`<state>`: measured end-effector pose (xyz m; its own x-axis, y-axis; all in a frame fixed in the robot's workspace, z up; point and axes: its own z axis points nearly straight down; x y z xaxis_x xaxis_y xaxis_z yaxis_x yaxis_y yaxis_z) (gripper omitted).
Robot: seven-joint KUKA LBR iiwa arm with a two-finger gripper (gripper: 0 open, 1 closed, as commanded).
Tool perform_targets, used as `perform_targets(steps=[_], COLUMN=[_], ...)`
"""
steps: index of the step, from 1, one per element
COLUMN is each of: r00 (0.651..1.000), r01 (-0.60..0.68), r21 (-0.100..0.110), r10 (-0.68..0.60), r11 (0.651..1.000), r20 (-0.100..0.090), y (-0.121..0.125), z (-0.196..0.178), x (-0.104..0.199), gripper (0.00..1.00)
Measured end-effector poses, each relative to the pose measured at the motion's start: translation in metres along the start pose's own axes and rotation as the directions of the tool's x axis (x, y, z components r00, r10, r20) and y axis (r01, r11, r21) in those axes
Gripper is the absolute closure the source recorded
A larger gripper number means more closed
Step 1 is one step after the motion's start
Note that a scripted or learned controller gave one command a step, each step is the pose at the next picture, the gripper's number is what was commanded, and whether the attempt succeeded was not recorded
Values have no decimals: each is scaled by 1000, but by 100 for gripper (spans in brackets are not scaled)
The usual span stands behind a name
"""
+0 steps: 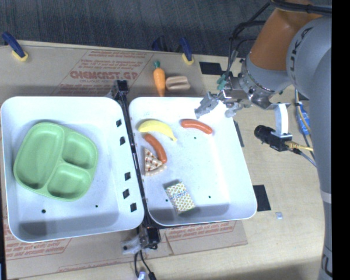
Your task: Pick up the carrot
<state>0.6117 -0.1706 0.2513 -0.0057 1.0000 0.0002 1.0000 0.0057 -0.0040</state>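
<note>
One bun (177,84) sits just beside the carrot (158,79)

— Grey arm (315,51) with orange band, reaching in from the right, wrist bent down and leftward?
— Yes. Small metal two-finger hand (213,102) angled left; too small to judge finger spacing.

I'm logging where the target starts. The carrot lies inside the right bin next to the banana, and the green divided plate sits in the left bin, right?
Not quite. The camera view shows the carrot outside the bins, on the cardboard behind the right bin, beside a small bun-like item. The banana is in that bin, and the green divided plate sits in the left bin.
</note>
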Motion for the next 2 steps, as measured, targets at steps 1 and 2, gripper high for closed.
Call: perform_targets(steps=[1, 2], r00=[992, 935], r01=[-128, -355], r21=[4, -3], r10=[128, 355], r11=[992, 935], r20=[-1, -2], y=[-8, 14], z=[131, 157], x=[-40, 26], gripper=[0, 0])
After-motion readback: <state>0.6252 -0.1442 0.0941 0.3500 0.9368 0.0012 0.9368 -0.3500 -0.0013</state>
